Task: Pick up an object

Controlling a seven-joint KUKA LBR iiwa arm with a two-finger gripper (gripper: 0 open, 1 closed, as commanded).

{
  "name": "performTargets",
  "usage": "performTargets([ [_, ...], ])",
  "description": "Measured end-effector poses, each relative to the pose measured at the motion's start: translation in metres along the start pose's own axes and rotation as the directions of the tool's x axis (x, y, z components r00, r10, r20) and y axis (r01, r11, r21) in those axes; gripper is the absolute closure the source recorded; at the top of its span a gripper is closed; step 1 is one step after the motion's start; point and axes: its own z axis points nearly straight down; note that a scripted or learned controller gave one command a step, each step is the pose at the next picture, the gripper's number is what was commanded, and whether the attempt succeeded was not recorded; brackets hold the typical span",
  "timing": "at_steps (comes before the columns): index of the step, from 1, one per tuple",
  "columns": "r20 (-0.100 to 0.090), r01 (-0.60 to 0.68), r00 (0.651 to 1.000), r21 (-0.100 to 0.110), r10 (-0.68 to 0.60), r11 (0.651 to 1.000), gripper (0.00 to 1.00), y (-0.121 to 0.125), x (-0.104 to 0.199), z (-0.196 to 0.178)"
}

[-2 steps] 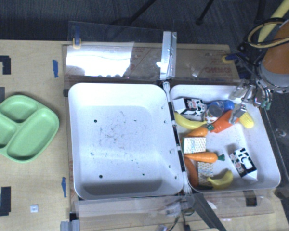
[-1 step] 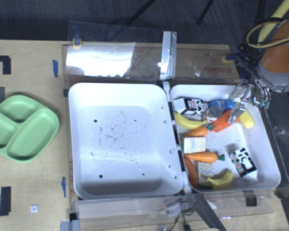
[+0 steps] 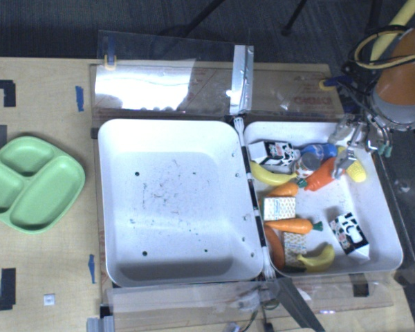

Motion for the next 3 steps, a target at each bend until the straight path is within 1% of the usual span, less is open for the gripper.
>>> performTargets([
  [1, -0.007, 0.196, 0.981, -0.008, -0.196, 0.981, 0.0, -0.004, 0.038, -0.114],
  [2, -0.012, 0.039, 0.999, -0.007, -0.039, 0.999, 0.0, 0.009, 0.025, -0.066],
  [3, -0.006, 0.107, 0.994, -0.007, -0.107, 0.994, 0.0, 0.005, 0.009, -0.067],
])
